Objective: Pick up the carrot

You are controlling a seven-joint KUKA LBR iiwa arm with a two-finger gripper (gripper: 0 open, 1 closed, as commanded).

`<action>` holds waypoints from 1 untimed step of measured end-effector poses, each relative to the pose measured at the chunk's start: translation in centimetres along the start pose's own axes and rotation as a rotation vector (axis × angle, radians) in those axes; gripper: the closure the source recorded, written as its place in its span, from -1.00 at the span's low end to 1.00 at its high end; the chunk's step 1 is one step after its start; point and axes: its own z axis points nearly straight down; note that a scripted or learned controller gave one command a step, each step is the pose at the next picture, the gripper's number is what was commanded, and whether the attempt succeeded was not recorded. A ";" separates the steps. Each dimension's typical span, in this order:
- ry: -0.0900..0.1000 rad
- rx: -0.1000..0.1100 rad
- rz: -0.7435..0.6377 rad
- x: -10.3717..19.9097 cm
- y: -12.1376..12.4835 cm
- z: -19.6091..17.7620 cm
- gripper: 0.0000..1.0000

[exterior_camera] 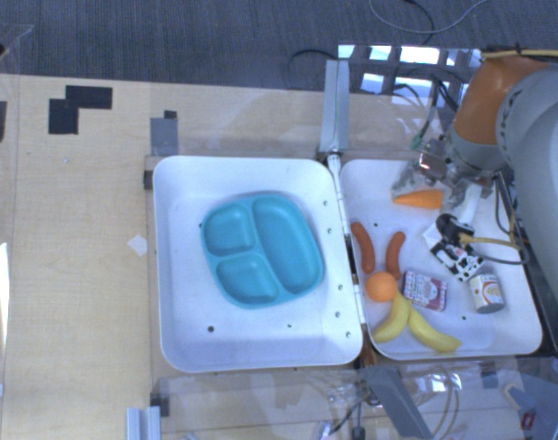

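Carrot (418, 199) lay orange, tapered, smooth, in right white bin (521, 333), my gripper (439, 174) above it, grip state unclear

Blue divided plate (260, 249) sits in the left bin (182, 337); carrot (419, 199) lies in the right bin (508, 333) beneath the gripper (441, 174).

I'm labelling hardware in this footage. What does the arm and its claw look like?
The arm is bulky, rounded and grey, with an orange band above the wrist. Thin dark cables trail alongside it. The claw is a small dark metallic assembly; its finer details are too small to tell.
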 end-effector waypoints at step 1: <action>0.001 -0.003 -0.001 0.0 0.2 -1.7 1.00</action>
